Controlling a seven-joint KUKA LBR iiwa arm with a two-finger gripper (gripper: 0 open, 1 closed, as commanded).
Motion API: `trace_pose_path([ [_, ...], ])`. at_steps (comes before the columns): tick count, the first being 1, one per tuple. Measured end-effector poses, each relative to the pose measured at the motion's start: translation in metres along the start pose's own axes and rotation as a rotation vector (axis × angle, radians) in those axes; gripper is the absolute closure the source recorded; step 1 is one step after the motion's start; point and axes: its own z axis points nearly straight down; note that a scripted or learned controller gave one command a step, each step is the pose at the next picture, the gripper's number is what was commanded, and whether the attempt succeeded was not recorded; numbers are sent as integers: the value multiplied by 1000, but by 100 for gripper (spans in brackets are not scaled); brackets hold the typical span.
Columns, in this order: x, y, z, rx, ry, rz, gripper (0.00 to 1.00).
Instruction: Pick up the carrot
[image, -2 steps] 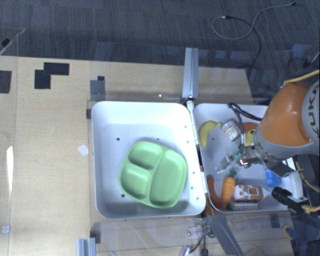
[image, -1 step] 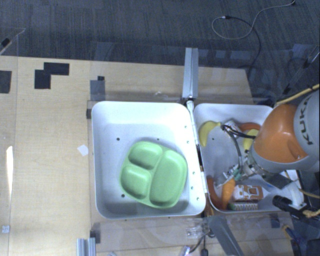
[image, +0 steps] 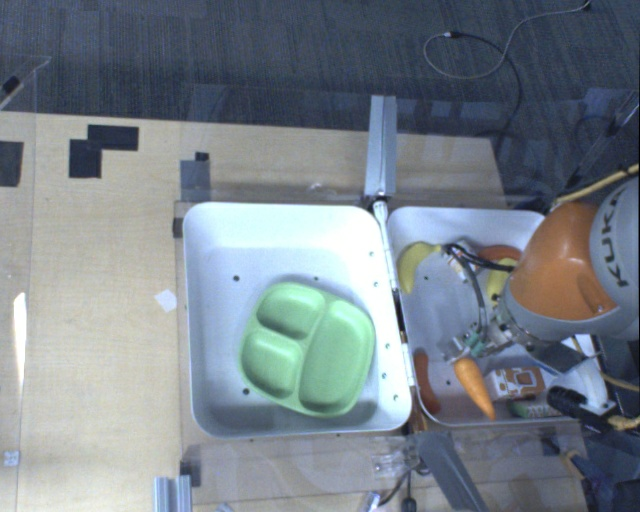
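The orange carrot (image: 474, 386) lies in the right bin (image: 436, 300) near its front edge, its tip pointing toward the front right. The gripper (image: 474, 343) hangs under the grey and orange arm (image: 565, 270), right above the carrot's thick end. I cannot tell whether it touches the carrot.
A green divided plate (image: 310, 348) sits in the left bin (image: 220, 260). The right bin also holds a yellow banana-like piece (image: 414, 263), an orange-red item (image: 500, 254), a dark red piece (image: 424, 382) by the left wall, and a small printed box (image: 520, 381) beside the carrot.
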Motion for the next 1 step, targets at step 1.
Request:
trace_pose_path([
  [1, 36, 14, -78, 6, 2, 32, 100],
])
